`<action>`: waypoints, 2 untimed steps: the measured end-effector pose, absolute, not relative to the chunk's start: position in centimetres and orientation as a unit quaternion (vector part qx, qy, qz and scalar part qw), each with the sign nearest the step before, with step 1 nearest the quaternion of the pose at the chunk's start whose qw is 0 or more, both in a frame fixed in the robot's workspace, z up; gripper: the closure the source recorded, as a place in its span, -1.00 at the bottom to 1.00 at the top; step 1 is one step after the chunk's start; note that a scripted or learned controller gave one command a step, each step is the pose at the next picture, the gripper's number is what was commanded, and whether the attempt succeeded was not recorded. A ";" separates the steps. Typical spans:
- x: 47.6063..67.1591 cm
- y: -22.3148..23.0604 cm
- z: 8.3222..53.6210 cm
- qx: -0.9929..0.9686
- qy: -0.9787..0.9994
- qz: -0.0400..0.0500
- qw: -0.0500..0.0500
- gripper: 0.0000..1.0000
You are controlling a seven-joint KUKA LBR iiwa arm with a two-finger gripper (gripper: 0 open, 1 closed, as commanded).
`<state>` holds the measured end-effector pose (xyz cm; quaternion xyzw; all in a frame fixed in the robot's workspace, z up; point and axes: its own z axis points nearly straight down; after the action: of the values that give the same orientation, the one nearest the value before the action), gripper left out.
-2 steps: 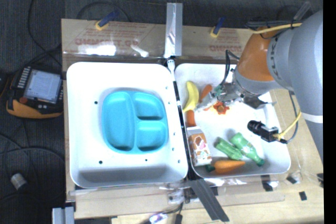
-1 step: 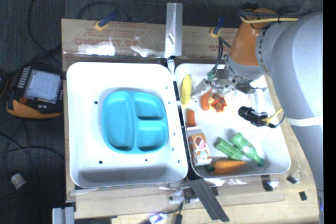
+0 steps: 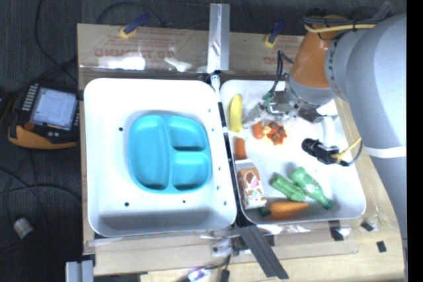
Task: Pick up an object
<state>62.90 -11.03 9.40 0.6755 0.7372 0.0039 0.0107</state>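
On the bench, 2 white bins (image 3: 99,208); the gripper (image 3: 272,117) hovers over an orange toy (image 3: 269,132), grip unreadable; it may nudge the banana (image 3: 234,112).

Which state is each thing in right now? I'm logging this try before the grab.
claw: low in the right bin, over the orange-red toy
orange-red toy: on the bin floor
banana: lying by the left wall
carrot: lying flat
green bottle: on its side
blue tray: nothing in it
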 end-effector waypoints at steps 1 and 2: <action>57.7 -10.2 9.3 0.674 0.739 0.004 0.011 -1.00; 57.9 -5.2 18.3 0.692 0.722 -0.001 0.000 -1.00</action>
<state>57.89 -5.21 18.31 0.6916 0.7223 -0.0014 0.0001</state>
